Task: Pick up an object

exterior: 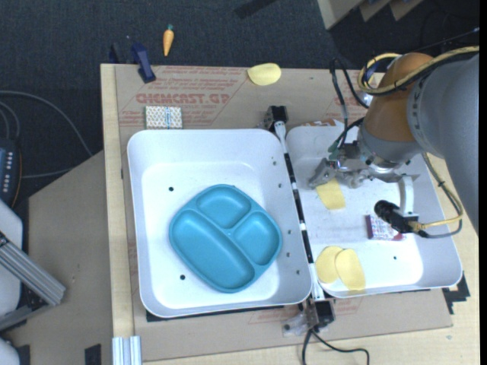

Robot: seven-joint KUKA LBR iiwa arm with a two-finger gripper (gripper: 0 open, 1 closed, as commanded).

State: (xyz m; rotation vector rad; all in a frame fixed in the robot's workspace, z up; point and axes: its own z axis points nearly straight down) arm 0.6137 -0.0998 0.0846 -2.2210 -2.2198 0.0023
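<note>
The gripper [332, 175] hangs low in the right bin [434, 268], just above and touching the upper edge of a pale yellow flat piece [332, 196], which looks like a thin slice of soft foam or toy cheese lying on the bin floor near the middle wall. The grey wrist covers the claw, so I cannot tell its state, and nothing shows that the slice is taken. I judge this slice to be the likely target. It seems very light and a little flexible, and it lies flat, so there is almost no height to pinch; the best hold is probably across its two opposite edges, pressing down a little so that one edge lifts. It may slide on the smooth white plastic. Near the front wall of the same bin lie two yellow oval chips [340, 268], overlapping one another, also thin and light. A small dark red packet [383, 227] lies near the arm's black cable. In the left bin [152, 154] rests a blue divided plate [224, 237], stiff but wide.
</note>
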